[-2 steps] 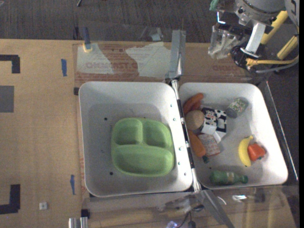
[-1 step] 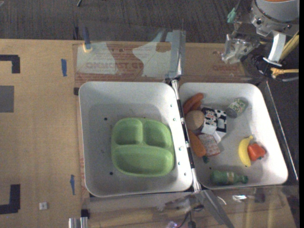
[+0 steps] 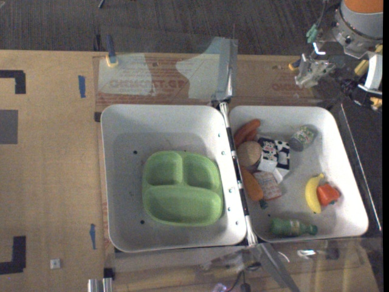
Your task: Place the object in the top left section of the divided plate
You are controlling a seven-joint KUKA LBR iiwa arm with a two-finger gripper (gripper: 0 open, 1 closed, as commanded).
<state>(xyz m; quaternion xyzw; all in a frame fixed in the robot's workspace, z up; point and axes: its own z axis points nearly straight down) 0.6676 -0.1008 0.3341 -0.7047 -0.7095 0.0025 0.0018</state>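
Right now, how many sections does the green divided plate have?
3. The divided plate in the left bin has two small sections side by side along its far edge and one wide section across its near edge. None look hidden.

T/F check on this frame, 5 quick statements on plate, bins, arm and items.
1. The green divided plate sits in the left bin. True.
2. The plate already has an object in its top left section. False: all its sections are bare.
3. The gripper is above the bench behind the right bin, not over the plate. True.
4. The banana lies in the left bin. False: it is in the right bin, touching an orange item.
5. The green bottle stands upright. False: it lies on its side near the right bin's front edge.
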